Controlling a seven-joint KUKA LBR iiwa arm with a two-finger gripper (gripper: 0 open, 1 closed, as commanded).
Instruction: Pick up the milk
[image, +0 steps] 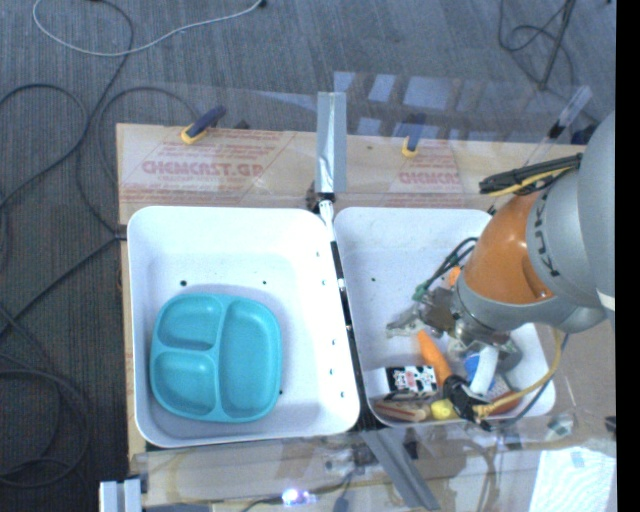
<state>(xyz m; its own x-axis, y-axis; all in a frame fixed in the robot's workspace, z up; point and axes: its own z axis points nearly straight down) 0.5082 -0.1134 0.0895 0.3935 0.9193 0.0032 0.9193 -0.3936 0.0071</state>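
The milk (482, 370) looks like a small white and blue carton lying in the front right of the right bin (400, 250), partly covered by the arm. My gripper (452, 332) hangs low over that bin, just left of and above the milk, under the orange wrist band (505, 262). An orange carrot (431, 350) lies directly beneath the gripper's body. Nothing can be seen lifted off the bin floor.
Along the right bin's front wall lie a small black and white box (411, 379), a yellow piece (440, 409) and a black item (458, 392). The left bin (200, 235) holds a teal divided plate (216, 357). A metal divider (330, 145) stands behind the bins.
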